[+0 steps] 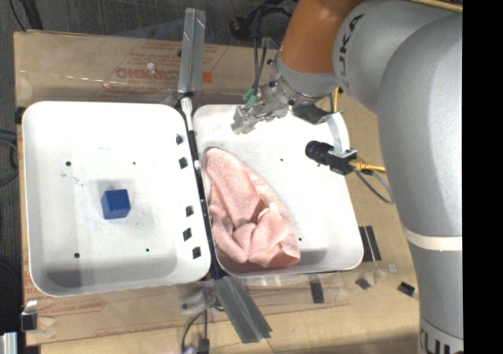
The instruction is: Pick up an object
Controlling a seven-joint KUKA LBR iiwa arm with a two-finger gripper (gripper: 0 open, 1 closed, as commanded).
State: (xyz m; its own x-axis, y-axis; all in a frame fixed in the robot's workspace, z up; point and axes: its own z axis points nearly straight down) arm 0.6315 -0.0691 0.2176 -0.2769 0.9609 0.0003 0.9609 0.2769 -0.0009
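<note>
Nothing had been picked up yet, as judged. The claw [250, 118] was seen above the far edge of the right bin [334, 215]; open or clenched couldn't be told. Pink cloth [247, 211] lay in that bin's left part, blue cube [115, 203] in the left bin [47, 148]. Approach, grasp & lift were left.

The cube [115, 203] is blue, the cloth [245, 212] is pale pink, and both bins [47, 156] are white.
</note>
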